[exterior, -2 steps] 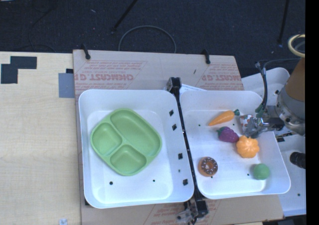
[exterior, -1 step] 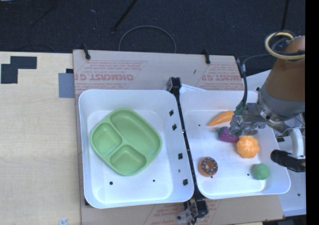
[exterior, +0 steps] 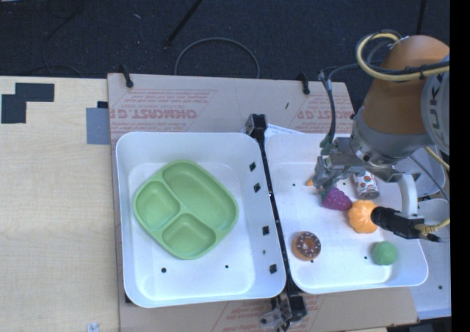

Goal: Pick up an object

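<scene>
- The green ball sits near the front of the right bin, well away from the arm's tip.
- The donut lies near the front too, close to the wall between the bins.
- The orange toy sits just beside the purple grapes, a bit farther back.
- The gripper is low over the right bin, just above and behind the grapes. It may be touching them; I cannot tell.
- I cannot tell how the gripper is set.
- A small can lies right by the gripper, on the arm's side.
- I think the arm is at the reaching step, and nothing looks picked up yet.
- Next it should close on the grapes and lift straight up.
- The green plate rests in the left bin, far from the gripper.
</scene>
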